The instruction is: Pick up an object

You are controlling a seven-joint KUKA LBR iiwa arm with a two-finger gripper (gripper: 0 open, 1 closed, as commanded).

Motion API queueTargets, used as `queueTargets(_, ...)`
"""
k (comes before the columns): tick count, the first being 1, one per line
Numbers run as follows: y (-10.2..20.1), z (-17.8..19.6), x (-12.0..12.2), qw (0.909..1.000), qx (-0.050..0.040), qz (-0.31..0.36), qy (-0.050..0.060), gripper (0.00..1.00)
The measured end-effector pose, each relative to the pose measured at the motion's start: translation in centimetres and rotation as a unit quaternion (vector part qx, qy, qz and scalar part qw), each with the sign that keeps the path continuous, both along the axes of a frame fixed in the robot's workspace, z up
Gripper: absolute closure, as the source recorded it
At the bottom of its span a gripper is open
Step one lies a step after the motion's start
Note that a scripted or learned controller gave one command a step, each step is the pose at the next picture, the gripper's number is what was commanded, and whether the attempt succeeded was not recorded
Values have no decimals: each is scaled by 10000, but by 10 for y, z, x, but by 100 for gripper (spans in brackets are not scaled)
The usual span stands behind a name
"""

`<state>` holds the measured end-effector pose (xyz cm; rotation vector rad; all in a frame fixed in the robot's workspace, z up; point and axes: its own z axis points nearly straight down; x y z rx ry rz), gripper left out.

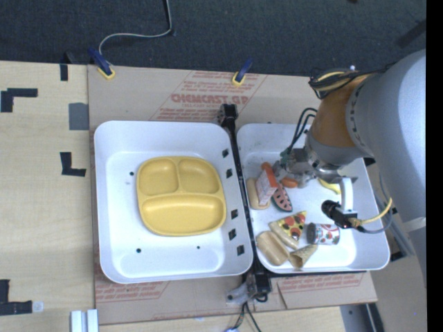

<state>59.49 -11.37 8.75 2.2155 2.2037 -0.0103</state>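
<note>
Grey arm reaches in from the right over the right bin. Left bin holds a yellow divided plate. The gripper sits low in the right bin, just beside the toy food pile: watermelon slice, pizza slice, bread roll, small can. Can't tell the gripper's state, and nothing is visibly held.
</note>
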Motion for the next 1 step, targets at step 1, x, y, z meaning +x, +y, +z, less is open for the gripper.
queueTargets(1,3,9,0,10000,27,8,14,100)
